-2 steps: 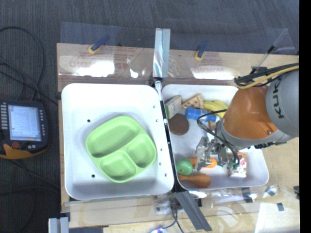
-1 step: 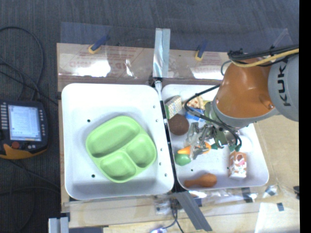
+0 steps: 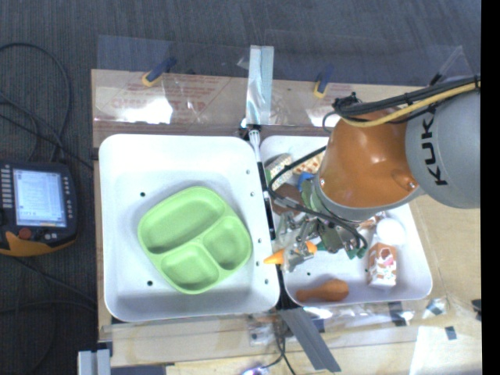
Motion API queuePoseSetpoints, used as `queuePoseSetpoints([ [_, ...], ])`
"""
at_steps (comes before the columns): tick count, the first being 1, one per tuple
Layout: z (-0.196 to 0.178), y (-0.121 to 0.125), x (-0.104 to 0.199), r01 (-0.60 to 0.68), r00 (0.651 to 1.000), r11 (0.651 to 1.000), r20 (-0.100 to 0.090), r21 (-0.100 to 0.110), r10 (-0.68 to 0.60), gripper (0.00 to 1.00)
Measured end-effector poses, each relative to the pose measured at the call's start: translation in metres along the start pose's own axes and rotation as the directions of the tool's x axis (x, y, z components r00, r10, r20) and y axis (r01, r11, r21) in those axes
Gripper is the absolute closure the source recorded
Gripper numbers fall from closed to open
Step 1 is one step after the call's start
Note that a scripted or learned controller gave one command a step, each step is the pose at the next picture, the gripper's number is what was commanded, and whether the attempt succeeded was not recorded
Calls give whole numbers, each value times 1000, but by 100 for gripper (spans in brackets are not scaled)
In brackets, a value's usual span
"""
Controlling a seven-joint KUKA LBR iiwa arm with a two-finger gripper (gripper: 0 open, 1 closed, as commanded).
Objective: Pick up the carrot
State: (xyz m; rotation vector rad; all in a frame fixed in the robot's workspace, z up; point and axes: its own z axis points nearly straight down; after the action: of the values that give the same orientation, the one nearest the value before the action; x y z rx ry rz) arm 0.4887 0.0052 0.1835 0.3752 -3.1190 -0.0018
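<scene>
the grey arm with its glossy orange band [image 3: 367,166] hangs over the right white bin [image 3: 414,283], beside the left bin [image 3: 125,287] bearing a smooth green three-part plate [image 3: 195,239]. the gripper [image 3: 301,244] sits low at the bin divider; jaw opening: cannot tell. the small orange carrot [image 3: 275,258] lies at its tip, touching.

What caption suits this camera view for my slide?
KUKA arm's gripper reaches for the carrot in the right bin; green tray sits left.
</scene>
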Motion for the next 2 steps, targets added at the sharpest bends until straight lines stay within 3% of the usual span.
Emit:
queuePoseSetpoints([
  [1,0,-18,-49,263,965,965,1,1,-263,100],
  [2,-9,-17,-50,262,965,965,3,1,-262,100],
])
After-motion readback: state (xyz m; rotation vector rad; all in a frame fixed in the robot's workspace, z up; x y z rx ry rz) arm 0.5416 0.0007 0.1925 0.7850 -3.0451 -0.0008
